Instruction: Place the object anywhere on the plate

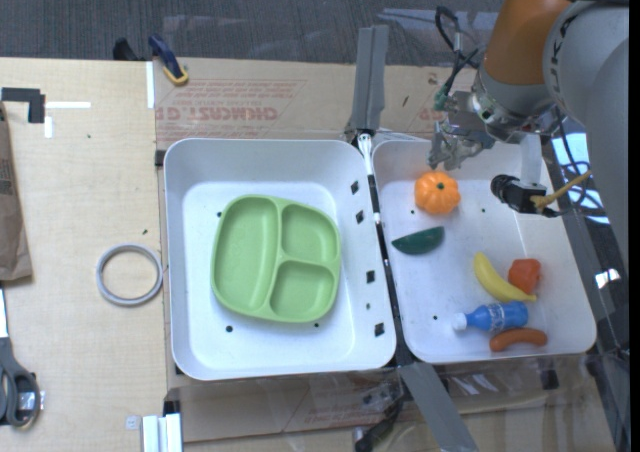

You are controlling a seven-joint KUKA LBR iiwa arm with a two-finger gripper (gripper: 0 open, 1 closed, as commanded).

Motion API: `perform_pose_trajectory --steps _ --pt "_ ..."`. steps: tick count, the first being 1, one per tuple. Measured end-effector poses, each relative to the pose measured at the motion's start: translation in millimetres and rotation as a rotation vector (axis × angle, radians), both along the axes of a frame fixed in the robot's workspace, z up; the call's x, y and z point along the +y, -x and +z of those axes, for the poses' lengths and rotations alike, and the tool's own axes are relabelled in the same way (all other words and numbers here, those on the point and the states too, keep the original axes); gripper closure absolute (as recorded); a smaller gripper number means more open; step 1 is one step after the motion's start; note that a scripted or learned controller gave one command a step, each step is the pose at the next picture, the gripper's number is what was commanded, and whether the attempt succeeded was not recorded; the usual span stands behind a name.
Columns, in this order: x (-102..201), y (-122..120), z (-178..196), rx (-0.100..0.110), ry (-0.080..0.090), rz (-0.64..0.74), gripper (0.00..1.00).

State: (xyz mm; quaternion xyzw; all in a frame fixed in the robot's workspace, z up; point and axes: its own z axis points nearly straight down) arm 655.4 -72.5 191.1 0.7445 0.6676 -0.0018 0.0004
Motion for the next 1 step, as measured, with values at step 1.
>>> perform_pose_trajectory --steps 1 --pt "27.1 97.0 2.9 0.001 -0.002 0.118 1.0"
